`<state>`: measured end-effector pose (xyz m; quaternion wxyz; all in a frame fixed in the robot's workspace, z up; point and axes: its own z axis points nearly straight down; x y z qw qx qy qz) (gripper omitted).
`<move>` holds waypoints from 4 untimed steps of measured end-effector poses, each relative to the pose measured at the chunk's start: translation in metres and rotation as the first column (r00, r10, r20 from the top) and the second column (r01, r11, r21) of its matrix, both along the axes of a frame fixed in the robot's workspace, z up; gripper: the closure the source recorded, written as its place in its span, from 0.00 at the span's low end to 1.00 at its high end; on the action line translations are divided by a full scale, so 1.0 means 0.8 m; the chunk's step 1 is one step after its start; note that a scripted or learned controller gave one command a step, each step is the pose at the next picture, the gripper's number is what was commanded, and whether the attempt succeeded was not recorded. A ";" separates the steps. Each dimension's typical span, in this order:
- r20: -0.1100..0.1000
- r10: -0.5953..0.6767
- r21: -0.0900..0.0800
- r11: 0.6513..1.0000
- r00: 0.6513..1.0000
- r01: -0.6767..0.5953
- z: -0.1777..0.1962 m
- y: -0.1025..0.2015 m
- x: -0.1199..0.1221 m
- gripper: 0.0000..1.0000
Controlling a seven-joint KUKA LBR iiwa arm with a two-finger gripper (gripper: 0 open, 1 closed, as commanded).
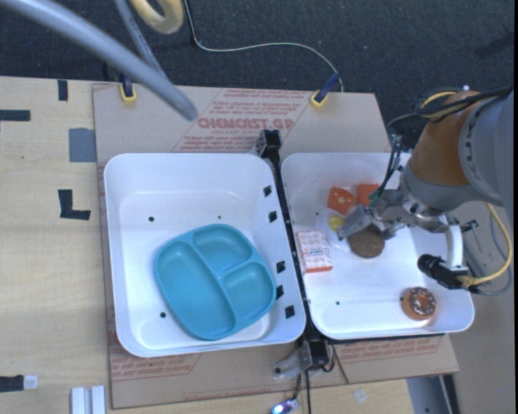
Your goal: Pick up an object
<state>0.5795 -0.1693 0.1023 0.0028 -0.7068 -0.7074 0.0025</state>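
- Camera view, hidden items: the gripper (369, 221) sits low in the right bin (363, 313), and its grey body covers the top of a brown round object (368, 245) directly beneath it. Contact between the two cannot be confirmed.
- The jaw opening cannot be determined; the tool body masks the tips.
- An orange object (341, 199) lies just left of the gripper, on its far side. A second orange piece (366, 191) beside it is partly covered by the wrist, so its shape is unclear.
- A small yellow item (335, 222) near the gripper's left edge is too small to identify.
- The arm (453, 158) is cut off at the right edge of the picture; its orange band and cabling obscure the right wall of the bin.
- Arm pose: the arm enters from the right, bends down over the right bin's right wall, and places the wrist over the middle of that bin.
- Remaining contents, right bin: a white card with red print (313, 252) lies against the left wall; a round brown-and-orange object (419, 304) rests in the near right corner, well apart from the gripper.
- Left bin (134, 179): a blue divided tray (214, 279) lies flat in the near half.
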 end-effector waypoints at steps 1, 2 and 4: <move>0.005 0.001 0.000 1.000 1.000 -0.001 0.017 0.001 0.002 1.00; 0.012 0.000 -0.002 1.000 1.000 0.000 0.095 -0.003 -0.001 1.00; 0.007 0.006 0.001 1.000 1.000 -0.006 0.158 0.069 0.030 1.00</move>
